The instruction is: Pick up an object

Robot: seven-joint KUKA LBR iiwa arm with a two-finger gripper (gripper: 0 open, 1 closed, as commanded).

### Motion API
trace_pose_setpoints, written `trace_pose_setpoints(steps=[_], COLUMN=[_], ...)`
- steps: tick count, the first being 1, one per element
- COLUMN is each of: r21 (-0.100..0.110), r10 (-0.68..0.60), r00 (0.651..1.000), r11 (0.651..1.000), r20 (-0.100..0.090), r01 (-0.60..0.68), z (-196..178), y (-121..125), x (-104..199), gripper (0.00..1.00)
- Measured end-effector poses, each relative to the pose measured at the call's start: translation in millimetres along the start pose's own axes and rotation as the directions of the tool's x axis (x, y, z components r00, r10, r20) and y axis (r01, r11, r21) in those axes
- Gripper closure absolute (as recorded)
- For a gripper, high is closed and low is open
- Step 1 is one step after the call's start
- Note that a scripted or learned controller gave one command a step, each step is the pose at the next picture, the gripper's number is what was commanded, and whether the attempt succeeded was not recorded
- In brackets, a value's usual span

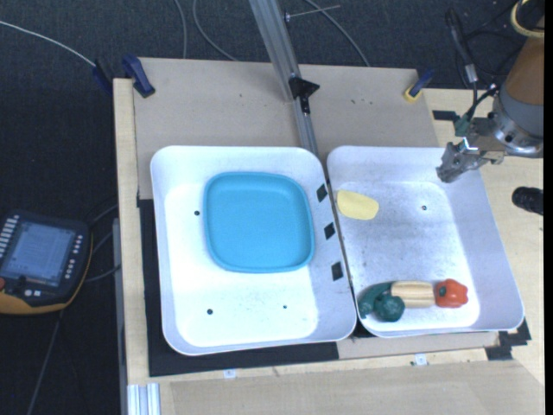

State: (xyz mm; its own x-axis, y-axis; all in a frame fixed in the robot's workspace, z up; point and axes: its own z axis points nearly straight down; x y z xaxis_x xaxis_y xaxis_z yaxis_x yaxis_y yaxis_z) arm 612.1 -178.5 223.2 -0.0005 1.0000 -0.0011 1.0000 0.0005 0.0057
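Gripper point(453, 168) is seen at the upper right corner of the right bin point(484, 232), over its far rim. Whether it is open or shut cannot be told, and nothing is seen held in it.

Four things are spread in the right bin. A yellow piece point(357, 205) lies near the bin's upper left, well apart from the gripper. Along the near edge, three things are lined up touching: a green piece point(383, 304) on the left, a tan roll point(412, 294) in the middle and a red piece point(450, 293) on the right. Nothing is seen between the gripper and these things.

The left bin point(177, 232) is taken up by a blue plate point(259, 221), set flat in its middle. A metal pole point(281, 41) is seen slanting down to the gap between the bins. Blue clamps point(138, 76) are fixed at the bench's far corners. A handheld pendant point(39, 258) is laid on the floor at far left.

The arm point(523, 85) is brought in from the upper right, with its wrist angled down and to the left toward the bin corner.
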Motion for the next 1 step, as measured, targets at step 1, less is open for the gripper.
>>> trace_pose_setpoints(steps=[1], r21=[0.005], r10=[-0.003], r00=[1.0], r11=[1.0], r20=[-0.002], r01=[0.003], z=[5.7], y=[-7.7], x=[46.1], gripper=[1.0])
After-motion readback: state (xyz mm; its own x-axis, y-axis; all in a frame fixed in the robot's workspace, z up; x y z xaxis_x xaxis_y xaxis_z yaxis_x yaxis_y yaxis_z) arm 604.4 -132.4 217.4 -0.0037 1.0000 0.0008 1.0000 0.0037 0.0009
